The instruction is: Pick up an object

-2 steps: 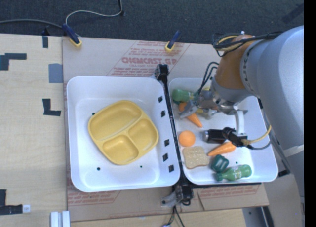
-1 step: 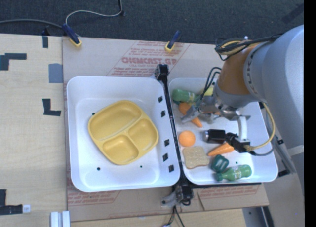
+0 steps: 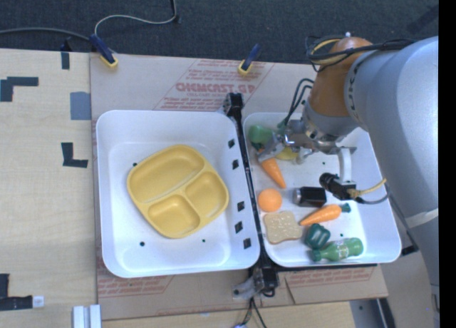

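My gripper [image 3: 283, 141] is down in the far left part of the right bin [image 3: 377, 228], under the grey arm with its orange band. Right beside it lie a green toy [image 3: 259, 135] and a yellow piece [image 3: 286, 154], which is partly hidden by the gripper. An orange carrot [image 3: 272, 172] lies just in front of it. Nearer the front are an orange ball [image 3: 269, 200], a slice of bread [image 3: 282, 227], a second carrot [image 3: 322, 214], a green pepper [image 3: 315, 235] and a green bottle-shaped toy [image 3: 339, 249].
The left bin [image 3: 114, 241] holds a yellow divided plate [image 3: 178, 190]. A raised rim with black clips [image 3: 241, 177] separates the two bins. The bulky arm covers the right bin's far right side.
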`<state>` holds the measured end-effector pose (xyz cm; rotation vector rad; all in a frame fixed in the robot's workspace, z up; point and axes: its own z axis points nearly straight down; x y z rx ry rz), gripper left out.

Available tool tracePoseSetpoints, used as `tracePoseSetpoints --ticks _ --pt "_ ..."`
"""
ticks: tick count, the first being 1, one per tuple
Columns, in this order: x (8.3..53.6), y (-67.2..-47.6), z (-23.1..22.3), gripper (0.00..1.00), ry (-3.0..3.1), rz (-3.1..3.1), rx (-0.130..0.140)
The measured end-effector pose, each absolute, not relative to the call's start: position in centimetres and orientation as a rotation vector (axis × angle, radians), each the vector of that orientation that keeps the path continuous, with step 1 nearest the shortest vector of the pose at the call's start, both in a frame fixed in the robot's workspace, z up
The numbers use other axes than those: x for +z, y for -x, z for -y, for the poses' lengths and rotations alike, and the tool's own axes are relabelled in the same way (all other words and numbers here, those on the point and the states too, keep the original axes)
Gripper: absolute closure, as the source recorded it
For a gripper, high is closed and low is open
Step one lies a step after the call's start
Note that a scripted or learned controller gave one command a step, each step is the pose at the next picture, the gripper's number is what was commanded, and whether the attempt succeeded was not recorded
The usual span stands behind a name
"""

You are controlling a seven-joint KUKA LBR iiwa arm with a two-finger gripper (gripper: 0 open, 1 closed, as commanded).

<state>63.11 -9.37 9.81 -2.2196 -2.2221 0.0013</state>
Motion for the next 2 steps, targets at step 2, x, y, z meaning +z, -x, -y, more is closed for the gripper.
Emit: tracePoseSetpoints --ticks 2 --pt "8.6 -59.2 10.6 0.0 2.222 2.226 -0.003"
